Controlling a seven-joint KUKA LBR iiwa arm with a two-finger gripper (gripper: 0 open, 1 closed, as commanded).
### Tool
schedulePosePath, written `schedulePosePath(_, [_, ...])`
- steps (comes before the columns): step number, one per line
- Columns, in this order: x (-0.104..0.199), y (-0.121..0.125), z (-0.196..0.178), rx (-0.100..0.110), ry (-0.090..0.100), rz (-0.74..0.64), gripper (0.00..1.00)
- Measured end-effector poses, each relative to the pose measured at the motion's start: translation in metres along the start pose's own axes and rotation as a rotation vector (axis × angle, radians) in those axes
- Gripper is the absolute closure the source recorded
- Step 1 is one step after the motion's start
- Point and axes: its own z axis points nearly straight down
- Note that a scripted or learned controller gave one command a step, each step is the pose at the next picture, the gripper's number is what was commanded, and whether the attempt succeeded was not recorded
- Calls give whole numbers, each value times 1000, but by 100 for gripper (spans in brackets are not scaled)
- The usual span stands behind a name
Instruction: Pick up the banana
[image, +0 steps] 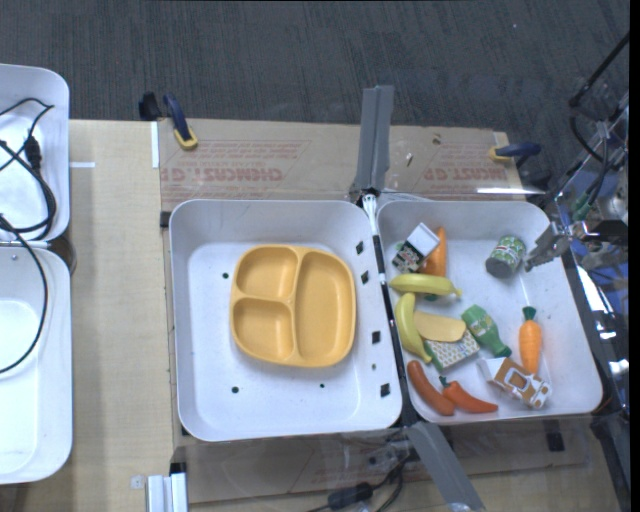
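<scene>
From the camera above the bench, two shallow white bins are seen side by side. In the left white bin (190, 330) a yellow three-compartment plastic plate (294, 304) is set near the middle. In the right white bin (585, 340) a clutter of toy food is spread. A curved yellow plastic banana (424, 285) lies nearly level in the bin's left half, and a second yellow banana (406, 325) is stood on end just below it, close to the dividing wall. Beside these a green plastic bottle (486, 331), an orange carrot with a green top (530, 340), a grey-green can (506, 255) and two red-orange peppers (450, 395) are seen. The gripper (548, 245) is placed at the bin's upper right, just beside the can, well apart from both bananas. Whether the jaws are apart or together cannot be told.
</scene>
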Motion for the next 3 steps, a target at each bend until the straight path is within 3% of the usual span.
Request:
schedulePosePath(1, [48, 25, 187, -1, 0, 248, 0])
schedulePosePath(2, [81, 39, 187, 0, 0, 281, 0])
schedulePosePath(3, [76, 69, 153, -2, 0, 239, 0])
